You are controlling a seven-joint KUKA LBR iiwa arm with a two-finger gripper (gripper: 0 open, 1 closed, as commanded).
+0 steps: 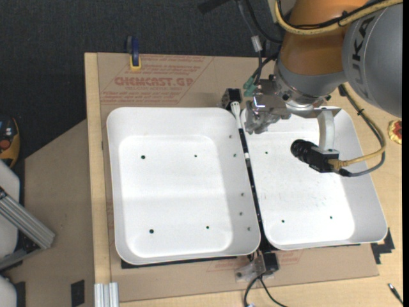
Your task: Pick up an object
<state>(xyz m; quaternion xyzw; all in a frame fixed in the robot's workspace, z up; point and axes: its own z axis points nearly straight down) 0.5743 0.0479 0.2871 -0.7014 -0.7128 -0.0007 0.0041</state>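
My gripper hangs low over the far left corner of the right bin, close to the divide between the two bins. The grey wrist and the orange band above it cover most of the gripper from this angle. A black cylindrical unit on a white bracket juts from the wrist over the right bin, with a cable trailing to the right. The wrist hides the bin's far corner beneath it.
The left bin lies beside the right one on a brown board. A blue clamp holds the board's far edge. Cables run at the bench's front edge. An aluminium rail lies at the left.
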